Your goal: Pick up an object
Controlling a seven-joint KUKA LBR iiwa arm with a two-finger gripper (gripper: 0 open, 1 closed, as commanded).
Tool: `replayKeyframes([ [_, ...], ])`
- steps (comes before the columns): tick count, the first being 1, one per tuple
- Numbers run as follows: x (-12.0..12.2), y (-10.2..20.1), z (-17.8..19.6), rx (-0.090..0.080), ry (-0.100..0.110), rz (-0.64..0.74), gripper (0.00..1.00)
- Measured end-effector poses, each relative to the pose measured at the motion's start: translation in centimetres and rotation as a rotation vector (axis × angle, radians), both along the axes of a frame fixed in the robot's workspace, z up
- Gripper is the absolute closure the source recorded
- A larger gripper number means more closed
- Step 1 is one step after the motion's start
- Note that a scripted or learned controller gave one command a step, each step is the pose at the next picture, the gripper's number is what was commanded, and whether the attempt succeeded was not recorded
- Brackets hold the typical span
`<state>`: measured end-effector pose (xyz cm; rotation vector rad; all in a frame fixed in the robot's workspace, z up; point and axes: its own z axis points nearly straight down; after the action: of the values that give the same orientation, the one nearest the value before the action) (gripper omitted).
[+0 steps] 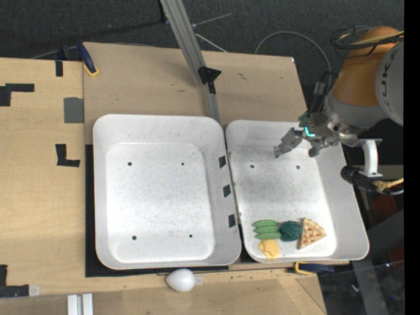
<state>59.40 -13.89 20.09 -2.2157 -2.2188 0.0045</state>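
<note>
My gripper (300,147) hangs over the far part of the right bin (341,195), fingers spread open with nothing between them. One finger (285,143) points left and the other sits near the bin's right side. At the near end of this bin lie a green pea pod toy (266,227), a dark green broccoli-like piece (289,230), a yellow piece (269,247) and a pizza slice toy (311,232). They lie well below the gripper in the view, apart from it.
The left bin (105,176) sits beside the right one. A white egg-shaped object (180,280) rests on the bench in front of the left bin. A metal pole (187,38) slants down toward the gap between the bins.
</note>
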Motion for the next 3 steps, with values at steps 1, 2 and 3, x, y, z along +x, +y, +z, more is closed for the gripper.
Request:
replayKeyframes([
  [1,0.1,0.0,0.2,-0.001,-0.004,0.002,0.00],
  [2,-0.6,-0.3,-6.1,-0.002,0.002,0.000,0.00],
  [3,-0.7,-0.2,-11.4,-0.004,-0.002,0.000,0.00],
])
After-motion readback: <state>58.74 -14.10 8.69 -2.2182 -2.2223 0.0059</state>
